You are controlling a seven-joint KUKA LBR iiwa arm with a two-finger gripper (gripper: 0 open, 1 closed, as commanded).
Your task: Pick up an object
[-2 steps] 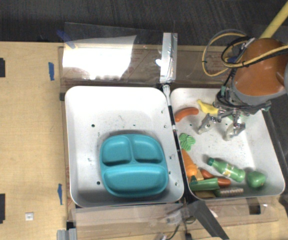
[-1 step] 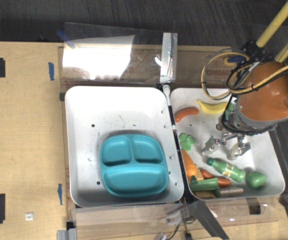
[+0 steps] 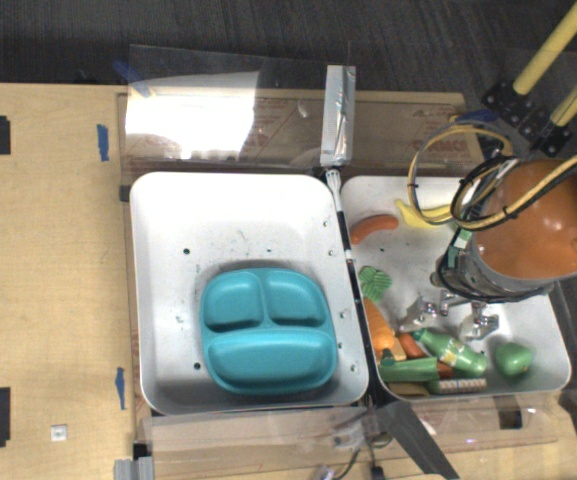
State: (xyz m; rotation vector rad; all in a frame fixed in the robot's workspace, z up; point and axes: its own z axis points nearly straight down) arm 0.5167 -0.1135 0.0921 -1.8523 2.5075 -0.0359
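Note:
My gripper hangs low over the right bin, below the arm's orange band. Its two metal fingers stand apart, open, with nothing between them. Just under and in front of the fingertips lies a green bottle-like toy. A green rounded toy sits to its right. A long dark-green piece and a carrot lie to its left. Farther back are a leafy green toy, a red-orange sausage and a yellow banana, which the cables partly cover.
The left bin holds a teal divided plate. Yellow and black cables loop over the back of the right bin. A clear plastic sheet and a taped divider stand behind the bins.

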